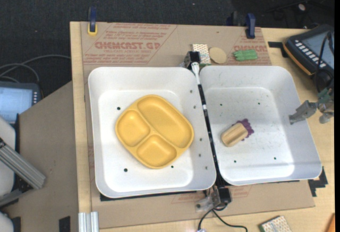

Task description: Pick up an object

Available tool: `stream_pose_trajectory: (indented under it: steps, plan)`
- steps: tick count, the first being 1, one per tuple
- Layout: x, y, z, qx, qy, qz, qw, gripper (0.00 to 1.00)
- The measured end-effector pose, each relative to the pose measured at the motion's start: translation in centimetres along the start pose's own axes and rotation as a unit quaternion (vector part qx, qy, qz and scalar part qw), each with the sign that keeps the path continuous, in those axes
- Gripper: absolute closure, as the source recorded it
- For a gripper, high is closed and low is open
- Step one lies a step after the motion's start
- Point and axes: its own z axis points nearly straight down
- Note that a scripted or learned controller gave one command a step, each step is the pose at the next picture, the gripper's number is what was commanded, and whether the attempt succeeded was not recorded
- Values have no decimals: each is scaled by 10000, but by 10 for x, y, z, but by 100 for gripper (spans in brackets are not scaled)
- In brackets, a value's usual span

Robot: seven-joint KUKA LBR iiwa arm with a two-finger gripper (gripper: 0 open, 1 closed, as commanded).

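Observation:
A small tan block with a purple piece on its right end lies in the middle of the right white bin. A yellow three-section plate rests flat in the left white bin. My gripper is at the right rim of the right bin, well to the right of the tan block and slightly farther back, touching nothing that I can see. Much of the arm behind it is cut off by the view's edge.
On the cardboard behind the bins lie a tan disc, a green object and a small patterned tag. Blue clamps hold the board's back edge. A black handheld unit sits at the far right.

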Motion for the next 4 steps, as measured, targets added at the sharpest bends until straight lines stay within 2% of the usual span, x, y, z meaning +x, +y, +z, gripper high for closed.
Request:
stream_pose_trajectory:
  steps: [1, 2, 3, 4]
  plan:
    - [76, 23, 90, 47, 38, -39, 10000, 0]
    - [116, 71, 163, 19, 20, -25, 10000, 0]
    - [112, 71, 148, -10, 0, -2, 10000, 100]
    - [99, 36, 121, 20, 15, 13, 10000, 100]
